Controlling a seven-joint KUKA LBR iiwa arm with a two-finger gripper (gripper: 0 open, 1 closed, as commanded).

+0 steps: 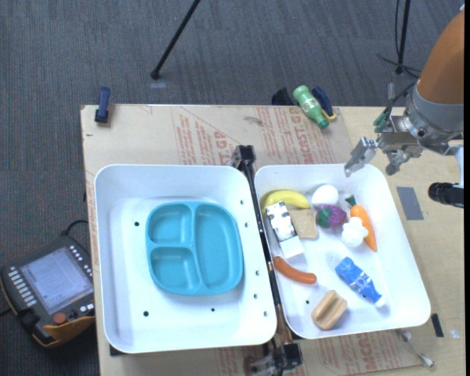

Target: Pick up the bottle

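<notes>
A blue bottle (359, 280) with a white cap lies on its side in the right bin (413, 282), towards the near right. A green bottle (309, 105) lies on the bare bench beyond the bins, next to a dark blue clamp. My gripper (378, 160) hangs over the far right corner of the right bin, well away from both bottles. Its fingers are spread, and nothing is between them.
The right bin also holds a banana (284, 199), a white egg (324, 194), purple grapes (332, 216), a carrot (363, 225), a small carton (283, 227), a sausage (294, 272) and a bread roll (329, 309). A teal divided plate (194, 247) lies in the left bin (113, 288).
</notes>
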